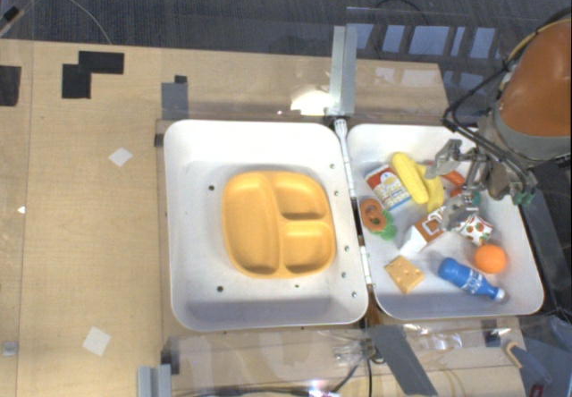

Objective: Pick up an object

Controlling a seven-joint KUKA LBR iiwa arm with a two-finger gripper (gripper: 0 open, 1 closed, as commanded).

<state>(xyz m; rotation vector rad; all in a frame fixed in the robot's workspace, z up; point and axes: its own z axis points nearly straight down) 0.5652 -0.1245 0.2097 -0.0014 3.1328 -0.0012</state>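
A: Though the arm crowds the right bin [536,288], where is the end effector [464,179]?
B: Low over that bin's upper middle, fingers spread apart, nothing between them.
A: And the things to pick?
B: The banana [416,178] lies just beside it at nine o'clock; the orange ball [490,258] and blue bottle [468,277] sit toward five o'clock. The yellow tray [277,223] fills the left bin [192,207].
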